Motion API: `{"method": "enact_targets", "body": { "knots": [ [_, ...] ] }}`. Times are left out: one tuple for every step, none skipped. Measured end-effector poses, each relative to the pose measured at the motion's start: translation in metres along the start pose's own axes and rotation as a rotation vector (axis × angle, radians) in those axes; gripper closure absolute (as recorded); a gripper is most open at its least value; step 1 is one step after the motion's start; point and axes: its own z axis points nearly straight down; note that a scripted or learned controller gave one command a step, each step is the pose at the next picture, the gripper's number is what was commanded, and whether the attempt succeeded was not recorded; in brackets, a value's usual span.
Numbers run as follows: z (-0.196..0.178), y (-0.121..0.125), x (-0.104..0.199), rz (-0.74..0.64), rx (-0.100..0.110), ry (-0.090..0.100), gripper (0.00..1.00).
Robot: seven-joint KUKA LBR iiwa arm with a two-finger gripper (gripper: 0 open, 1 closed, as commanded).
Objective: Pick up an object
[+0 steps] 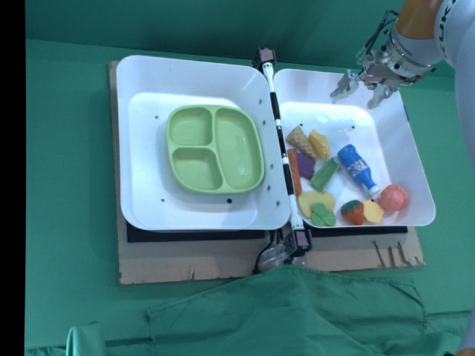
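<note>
My gripper (361,91) hangs open above the far edge of the right bin (415,162), with nothing between its fingers. Below it in that bin lie several toy foods: a blue bottle (357,168), a yellow corn piece (319,144), a cone (297,136), a purple piece (305,165), a green pickle (324,174), an orange carrot stick (295,171), a pink-red ball (393,197), a strawberry (352,212), a yellow lemon piece (372,211) and a yellow slice with a green bunch on it (319,208). All of them rest apart from the gripper.
The left bin (141,132) holds a light green divided plate (215,149). A black and white divider bar (278,139) runs between the bins. Green cloth (297,310) lies bunched at the front, over the cardboard base (185,262).
</note>
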Motion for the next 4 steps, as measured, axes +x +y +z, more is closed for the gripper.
{"method": "enact_targets", "body": {
  "knots": [
    [0.05,0.036,0.021,-0.003,0.013,0.001,0.0],
    [0.057,-0.058,0.034,0.003,-0.004,-0.001,0.0],
    [0.06,0.005,0.046,-0.002,-0.001,0.0,0.0],
    [0.053,-0.028,-0.011,0.006,0.011,0.001,0.0]
  ]
}}
